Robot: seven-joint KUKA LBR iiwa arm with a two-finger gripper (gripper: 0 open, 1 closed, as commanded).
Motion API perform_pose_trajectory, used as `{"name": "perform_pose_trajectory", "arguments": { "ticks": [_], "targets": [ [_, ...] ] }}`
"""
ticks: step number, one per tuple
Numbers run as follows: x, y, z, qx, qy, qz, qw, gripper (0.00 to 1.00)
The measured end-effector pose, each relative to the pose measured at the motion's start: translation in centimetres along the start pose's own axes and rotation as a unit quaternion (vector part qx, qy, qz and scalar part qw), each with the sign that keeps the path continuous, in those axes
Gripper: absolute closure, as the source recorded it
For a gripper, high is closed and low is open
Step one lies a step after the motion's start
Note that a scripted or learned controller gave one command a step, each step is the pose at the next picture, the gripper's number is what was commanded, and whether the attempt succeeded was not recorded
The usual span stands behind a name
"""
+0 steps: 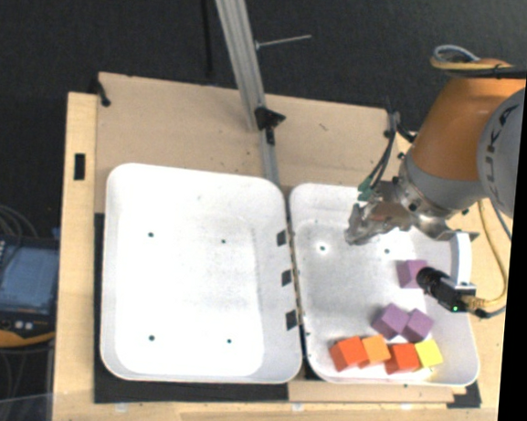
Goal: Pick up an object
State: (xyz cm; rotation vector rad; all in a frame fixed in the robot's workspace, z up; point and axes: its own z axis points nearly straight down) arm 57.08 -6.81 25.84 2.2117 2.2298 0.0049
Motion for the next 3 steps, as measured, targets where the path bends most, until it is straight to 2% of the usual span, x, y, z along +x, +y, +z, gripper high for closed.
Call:
{"name": "perform_pose_trajectory", "arguments": {
  "ticks": [1,2,3],
  "targets": [
    [4.7,0.8,1.1,0.002,-0.001,0.001,1.0,1.0],
    [9.6,2.2,0.4,0.0,0.0,0.0,1.0,1.0],
    [15.2,3.9,1.8,0.001,-0.001,0.001,1.0,1.0]
  ]
}}
